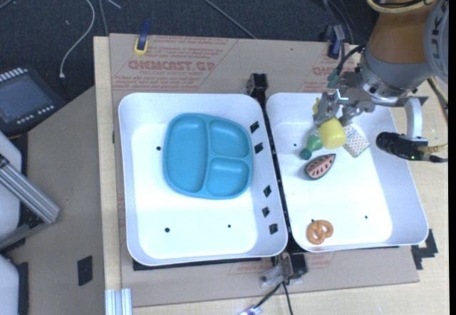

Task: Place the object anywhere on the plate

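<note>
One arm reaches down — claw (330, 115) at yellow object (332, 133).

1. Bench (214, 53): a flat brown board with red lettering, bearing two shallow white bins side by side.
2. Left bin (142, 221): lies directly on the board.
3. Right bin (399, 214): lies directly on the board, its inner edge against the left bin's.
</note>
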Robot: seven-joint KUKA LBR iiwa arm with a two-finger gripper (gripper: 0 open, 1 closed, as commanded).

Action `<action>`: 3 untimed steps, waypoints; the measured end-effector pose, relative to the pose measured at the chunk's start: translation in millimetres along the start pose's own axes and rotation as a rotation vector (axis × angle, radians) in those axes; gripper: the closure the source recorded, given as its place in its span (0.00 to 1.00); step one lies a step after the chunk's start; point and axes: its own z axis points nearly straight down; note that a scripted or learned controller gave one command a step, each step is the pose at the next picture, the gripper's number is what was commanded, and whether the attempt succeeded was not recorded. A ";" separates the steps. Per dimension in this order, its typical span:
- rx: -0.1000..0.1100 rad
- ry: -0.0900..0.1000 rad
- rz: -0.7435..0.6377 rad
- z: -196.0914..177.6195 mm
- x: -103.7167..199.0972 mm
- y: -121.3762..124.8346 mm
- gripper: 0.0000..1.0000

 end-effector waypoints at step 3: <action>-0.005 -0.001 0.000 24.2 159.7 30.7 1.00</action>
